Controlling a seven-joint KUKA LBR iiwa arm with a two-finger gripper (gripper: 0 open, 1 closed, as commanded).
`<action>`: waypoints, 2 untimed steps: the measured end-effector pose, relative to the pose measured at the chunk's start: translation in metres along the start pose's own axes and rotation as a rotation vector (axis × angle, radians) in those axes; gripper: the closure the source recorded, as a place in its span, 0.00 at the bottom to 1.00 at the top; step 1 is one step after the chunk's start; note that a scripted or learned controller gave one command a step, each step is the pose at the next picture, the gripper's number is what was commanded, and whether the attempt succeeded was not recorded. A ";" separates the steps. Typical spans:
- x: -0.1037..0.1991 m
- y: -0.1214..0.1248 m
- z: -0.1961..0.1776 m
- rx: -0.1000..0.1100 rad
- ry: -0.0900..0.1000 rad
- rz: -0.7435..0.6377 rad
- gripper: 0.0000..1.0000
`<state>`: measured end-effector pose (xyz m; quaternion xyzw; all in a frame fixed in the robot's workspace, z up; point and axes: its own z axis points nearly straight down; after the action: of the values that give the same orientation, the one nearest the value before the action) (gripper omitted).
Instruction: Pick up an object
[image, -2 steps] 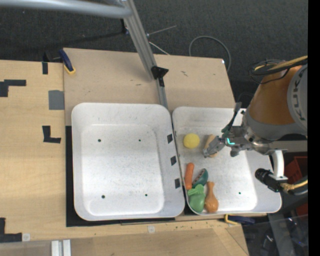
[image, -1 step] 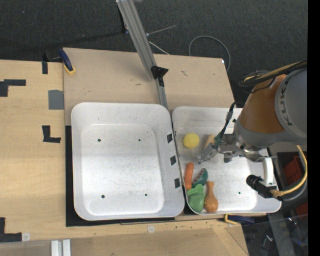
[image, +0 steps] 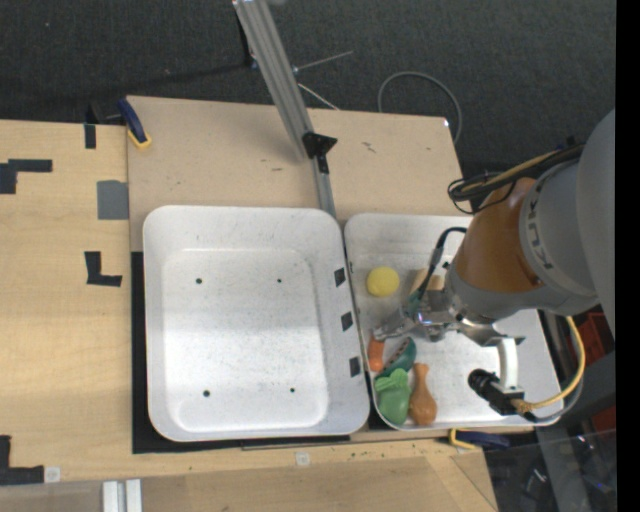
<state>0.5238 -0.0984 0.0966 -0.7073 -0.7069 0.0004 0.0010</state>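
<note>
The right bin (image: 420, 232) holds several small objects. A yellow ball (image: 382, 281) lies near its left wall. Along the bin's front-left lie a small orange piece (image: 376, 354), a dark green piece (image: 404, 352), a bright green toy (image: 394, 392) and a tan-orange pear-shaped toy (image: 424, 398). My gripper (image: 403, 325) hangs low over the bin, just below the yellow ball and right above the orange and dark green pieces. The arm's grey wrist and orange band cover the bin's middle and right side.
The left bin (image: 158, 300) stands beside the right one, sharing a raised middle rim (image: 343, 300). A grey metal post (image: 285, 85) slants in from the top. Cables (image: 560, 390) loop at the right bin's right edge.
</note>
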 end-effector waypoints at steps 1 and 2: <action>0.001 0.002 0.004 -0.003 0.002 -0.002 0.00; 0.002 0.002 -0.006 -0.003 0.003 -0.004 1.00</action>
<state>0.5255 -0.0966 0.1024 -0.7060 -0.7082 -0.0016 0.0010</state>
